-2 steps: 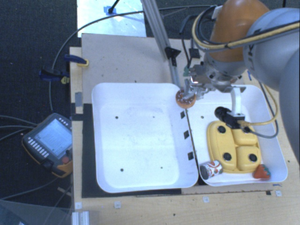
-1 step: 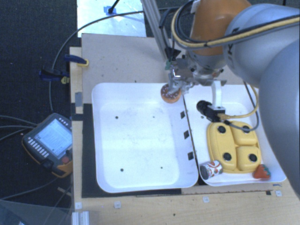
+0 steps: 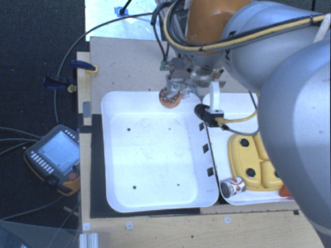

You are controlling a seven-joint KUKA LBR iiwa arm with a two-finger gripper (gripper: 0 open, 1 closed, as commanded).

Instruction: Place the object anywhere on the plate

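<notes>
A small round orange-brown object [image 3: 169, 98], shaped like a doughnut, hangs over the far rim of the left bin [image 3: 111, 138]. My gripper [image 3: 172, 91] comes down onto it from above, and its fingers are shut on the object's upper part. The yellow plate [image 3: 249, 158] lies in the right bin [image 3: 243, 199], well to the right of and nearer than the gripper. My arm hides the plate's right side.
A small red and silver can [image 3: 232, 186] lies on its side at the right bin's front left corner, next to the plate. A red thing [image 3: 285, 191] peeks out by the plate's front edge. A teach pendant [image 3: 54, 158] rests left of the bench.
</notes>
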